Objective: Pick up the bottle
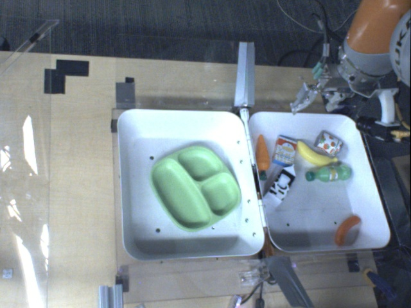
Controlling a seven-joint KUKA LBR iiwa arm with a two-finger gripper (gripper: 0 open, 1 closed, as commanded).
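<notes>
While the arm [379, 24] is hanging above the far edge of the right bin [372, 236], the jaws [307, 99] are sitting over the rim with nothing between them; whether they are spread or pressed together cannot be told at this size.

Item, task: bottle [329, 173], green, lying on its side on the right bin's floor, toward that bin's right half. Untouched, well apart from the jaws.

Item: banana [314, 154], lying just beside the bottle on its far side, possibly touching it. Risk: jaws closing here are likely catching the banana instead, or both together.

Item: small printed carton [328, 144], beyond the banana. Risk: a descent falling short is landing on it.

Item: orange-and-white carton [284, 151], near the bin's middle.

Item: black-and-white card [280, 183], lying flat to the bottle's left.

Item: carrot [262, 154], against the wall between the bins.

Item: orange rounded piece [347, 230], in the near right corner.

Item: green divided tray [196, 186], in the left bin [135, 236]; no bearing on the grasp.

Further risk, judged: the bottle is round and lying down, so jaws meeting it along its length or off-centre are apt to be rolling it away or squeezing it out.
</notes>
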